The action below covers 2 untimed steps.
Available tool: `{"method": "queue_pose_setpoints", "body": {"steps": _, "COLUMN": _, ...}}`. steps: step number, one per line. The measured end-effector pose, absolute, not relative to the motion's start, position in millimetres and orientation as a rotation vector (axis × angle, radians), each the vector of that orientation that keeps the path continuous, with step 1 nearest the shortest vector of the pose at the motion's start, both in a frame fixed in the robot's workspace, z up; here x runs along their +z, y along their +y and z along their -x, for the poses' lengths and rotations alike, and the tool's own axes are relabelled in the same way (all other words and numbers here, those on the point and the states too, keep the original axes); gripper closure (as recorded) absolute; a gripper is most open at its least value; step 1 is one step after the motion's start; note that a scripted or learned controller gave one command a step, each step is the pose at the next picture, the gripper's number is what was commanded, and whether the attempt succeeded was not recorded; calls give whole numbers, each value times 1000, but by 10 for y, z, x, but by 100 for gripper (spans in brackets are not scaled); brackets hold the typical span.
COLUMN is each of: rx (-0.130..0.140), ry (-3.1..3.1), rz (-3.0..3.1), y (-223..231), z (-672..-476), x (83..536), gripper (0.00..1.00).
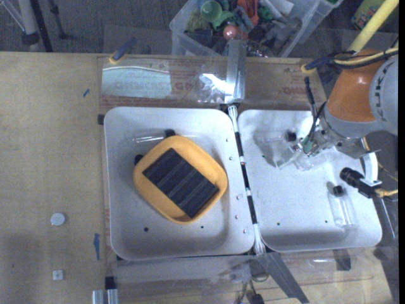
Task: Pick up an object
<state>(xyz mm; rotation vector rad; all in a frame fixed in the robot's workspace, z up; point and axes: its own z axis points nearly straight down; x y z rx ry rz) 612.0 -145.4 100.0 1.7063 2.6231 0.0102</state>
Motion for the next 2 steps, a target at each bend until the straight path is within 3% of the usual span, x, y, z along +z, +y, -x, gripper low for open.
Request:
{"method": "queue_pose_setpoints", "body": {"steps": 1, "rx": 14, "ry": 2617, "rz": -1706, "y": -1463, "z": -6132, "x": 1108, "gripper": 100}}
{"method": "queue_pose_setpoints", "body": {"steps": 2, "rx": 2, "ry": 2484, "rz": -1914, "y": -1507, "z": -6598, "x": 1590, "gripper": 100}}
